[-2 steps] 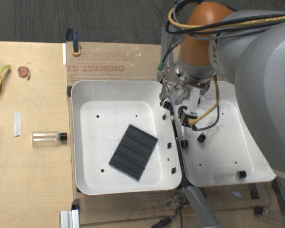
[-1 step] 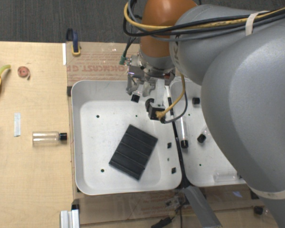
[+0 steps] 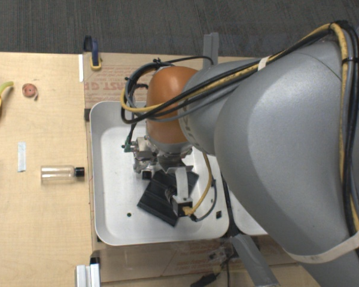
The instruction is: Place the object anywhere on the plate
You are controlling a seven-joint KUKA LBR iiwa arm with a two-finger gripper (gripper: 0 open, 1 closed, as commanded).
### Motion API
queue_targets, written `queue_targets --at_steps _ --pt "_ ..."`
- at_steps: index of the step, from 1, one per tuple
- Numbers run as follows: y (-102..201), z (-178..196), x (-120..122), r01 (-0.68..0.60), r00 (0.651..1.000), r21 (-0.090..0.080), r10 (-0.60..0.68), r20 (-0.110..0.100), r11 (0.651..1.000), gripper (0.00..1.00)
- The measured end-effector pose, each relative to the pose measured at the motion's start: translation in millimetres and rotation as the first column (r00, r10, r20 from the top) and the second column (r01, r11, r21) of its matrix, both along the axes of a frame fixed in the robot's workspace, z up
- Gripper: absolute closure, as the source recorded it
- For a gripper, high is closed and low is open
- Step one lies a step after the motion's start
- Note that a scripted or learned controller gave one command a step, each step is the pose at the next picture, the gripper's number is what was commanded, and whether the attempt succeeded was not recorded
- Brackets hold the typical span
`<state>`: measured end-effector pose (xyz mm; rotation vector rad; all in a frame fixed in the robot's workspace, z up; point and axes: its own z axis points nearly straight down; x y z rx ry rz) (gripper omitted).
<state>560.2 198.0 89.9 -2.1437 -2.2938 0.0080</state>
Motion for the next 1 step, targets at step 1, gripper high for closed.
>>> queue_targets --at_steps 1 --pt "-11.0 95.2 82.2 -0.206 0.979 0.001 0.206 0.004 0.979 1.0"
